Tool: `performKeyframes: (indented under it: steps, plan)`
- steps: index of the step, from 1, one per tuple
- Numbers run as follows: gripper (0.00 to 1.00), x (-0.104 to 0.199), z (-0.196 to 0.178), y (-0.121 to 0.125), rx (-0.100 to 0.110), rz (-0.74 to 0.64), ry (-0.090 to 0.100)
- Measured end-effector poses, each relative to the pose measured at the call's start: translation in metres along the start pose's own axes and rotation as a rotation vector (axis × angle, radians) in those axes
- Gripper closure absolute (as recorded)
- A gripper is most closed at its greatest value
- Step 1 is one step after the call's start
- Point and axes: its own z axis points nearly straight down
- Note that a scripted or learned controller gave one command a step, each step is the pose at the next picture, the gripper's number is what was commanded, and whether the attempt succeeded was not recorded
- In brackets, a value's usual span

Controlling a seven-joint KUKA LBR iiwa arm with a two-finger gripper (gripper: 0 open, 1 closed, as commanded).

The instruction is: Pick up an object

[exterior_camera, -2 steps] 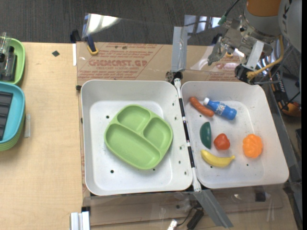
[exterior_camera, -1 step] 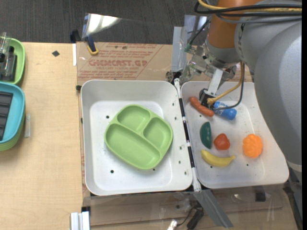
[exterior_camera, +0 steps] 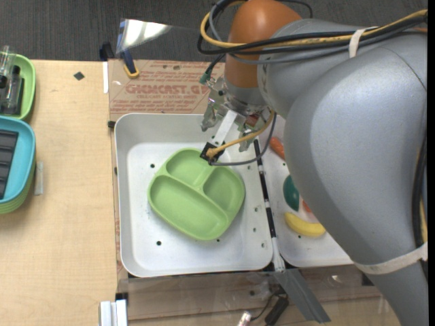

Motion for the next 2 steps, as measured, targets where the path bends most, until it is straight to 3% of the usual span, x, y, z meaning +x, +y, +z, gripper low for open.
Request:
performKeyframes:
  steps: [1,2]
  plan:
    - [0.0,0.0693,-0.0276,-0.0462,-0.003,0.207,0.002]
    - [1.0,0.0684,-0.0342,-0.046,-0.001,0.205,-0.003]
